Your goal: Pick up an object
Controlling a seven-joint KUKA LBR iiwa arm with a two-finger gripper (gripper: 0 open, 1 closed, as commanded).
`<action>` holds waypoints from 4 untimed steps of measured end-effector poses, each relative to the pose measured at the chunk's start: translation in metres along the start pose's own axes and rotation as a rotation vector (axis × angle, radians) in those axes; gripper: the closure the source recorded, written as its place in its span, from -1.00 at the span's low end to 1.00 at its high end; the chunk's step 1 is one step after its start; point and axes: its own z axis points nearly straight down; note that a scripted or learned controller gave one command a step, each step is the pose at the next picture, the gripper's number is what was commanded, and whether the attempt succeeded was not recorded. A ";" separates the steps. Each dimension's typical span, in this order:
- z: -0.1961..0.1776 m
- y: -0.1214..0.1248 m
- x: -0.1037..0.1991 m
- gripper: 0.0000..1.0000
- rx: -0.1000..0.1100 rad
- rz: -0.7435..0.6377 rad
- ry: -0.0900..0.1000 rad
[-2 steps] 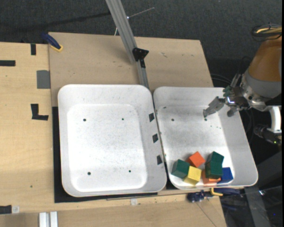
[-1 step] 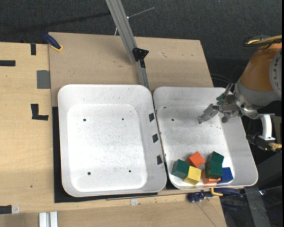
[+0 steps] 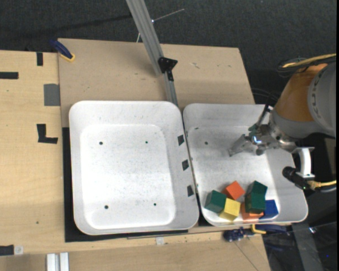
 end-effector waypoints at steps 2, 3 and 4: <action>-0.056 0.000 0.004 1.00 -0.010 0.000 -0.001; -0.099 0.003 0.002 1.00 -0.011 -0.001 -0.002; -0.148 0.013 -0.001 1.00 -0.012 -0.001 -0.002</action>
